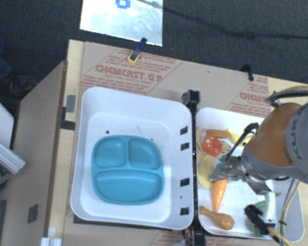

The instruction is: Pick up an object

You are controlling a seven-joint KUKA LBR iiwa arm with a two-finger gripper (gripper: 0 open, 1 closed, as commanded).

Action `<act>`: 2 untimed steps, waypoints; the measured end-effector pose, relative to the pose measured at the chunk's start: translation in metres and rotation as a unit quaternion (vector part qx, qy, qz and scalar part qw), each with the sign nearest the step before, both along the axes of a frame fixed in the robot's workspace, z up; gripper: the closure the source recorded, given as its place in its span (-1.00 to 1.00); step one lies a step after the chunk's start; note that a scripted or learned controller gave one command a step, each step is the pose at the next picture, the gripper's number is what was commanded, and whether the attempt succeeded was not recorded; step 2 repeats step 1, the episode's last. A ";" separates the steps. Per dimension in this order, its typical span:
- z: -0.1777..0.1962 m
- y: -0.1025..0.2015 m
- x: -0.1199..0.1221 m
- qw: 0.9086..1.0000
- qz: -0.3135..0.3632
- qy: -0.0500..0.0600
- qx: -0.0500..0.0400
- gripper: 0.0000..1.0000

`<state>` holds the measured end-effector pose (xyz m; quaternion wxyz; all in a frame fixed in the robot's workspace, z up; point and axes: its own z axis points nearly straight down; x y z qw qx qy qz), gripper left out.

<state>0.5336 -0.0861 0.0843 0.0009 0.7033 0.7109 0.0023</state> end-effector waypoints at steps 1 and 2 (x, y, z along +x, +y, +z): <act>0.114 0.052 0.007 1.000 0.000 -0.004 0.000 1.00; 0.114 0.052 0.007 1.000 0.000 -0.004 0.000 1.00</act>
